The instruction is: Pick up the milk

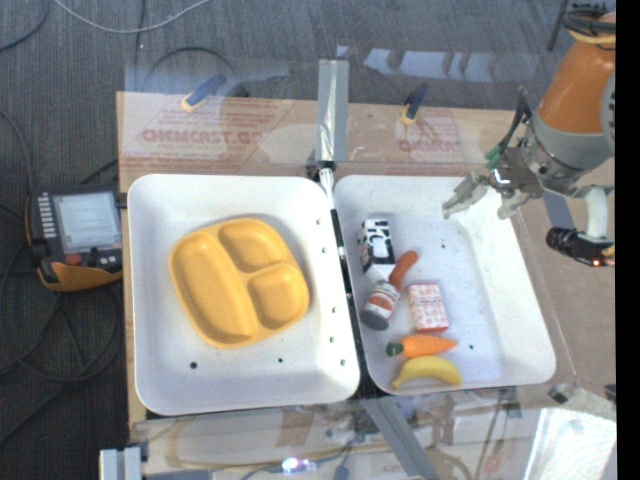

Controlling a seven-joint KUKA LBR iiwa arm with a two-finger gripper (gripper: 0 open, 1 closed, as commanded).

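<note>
Gripper hovers over the right bin's far corner, fingers spread, nothing between them. Milk, one black-and-white carton, lies near the bin's left wall. Around it: one sausage, one bottle, one pink box, one carrot, one banana (nearest edge). Left bin: one yellow tray.

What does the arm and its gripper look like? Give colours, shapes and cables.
The arm is a rounded grey body with a broad orange band above the wrist. The gripper at its end is light grey metal with two thin prongs splayed apart. Dark cables run alongside the wrist.
</note>
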